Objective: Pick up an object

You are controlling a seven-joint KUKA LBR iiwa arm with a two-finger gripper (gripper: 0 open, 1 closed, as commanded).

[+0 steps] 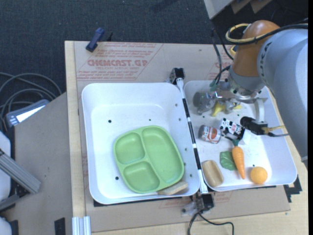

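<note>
My gripper point(211, 100) is low in the far part of the right bin point(281, 153), under the orange wrist band. A small yellow thing point(218, 109) lies right beneath it, partly hidden by the gripper. Just in front lie a red and white can point(210, 133) on its side and a black-and-white patterned toy point(229, 127). Nearer the front of this bin are an orange carrot point(238, 161), a green leafy piece point(226, 160), a tan bread roll point(212, 173) and an orange ball-shaped fruit point(258, 174).
The left bin point(102, 106) holds a green divided plate point(146, 158), with a tan block point(172, 190) at its front edge. A blue object point(94, 39) lies on the brown board behind the bins. The arm covers the right bin's far right corner.
</note>
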